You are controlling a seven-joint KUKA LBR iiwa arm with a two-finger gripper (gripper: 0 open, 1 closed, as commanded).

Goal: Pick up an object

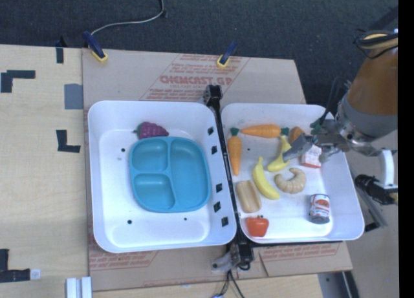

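Right bin (343, 225) held two carrots (261, 131), two bananas (264, 181); cardboard (187, 80) read "CHEMCAST GP"; gripper (301, 147) jaw state indeterminable.

The gripper (299, 149) hangs inside the right bin (336, 225). Just left of it lie bananas (265, 180), with carrots (262, 131) beyond; a can (319, 208) sits nearer the camera. Far left, a tray (170, 174) fills the other bin (103, 225)

Bright, even overhead light; soft faint shadows inside the white bins (103, 180); slightly soft, low-resolution picture
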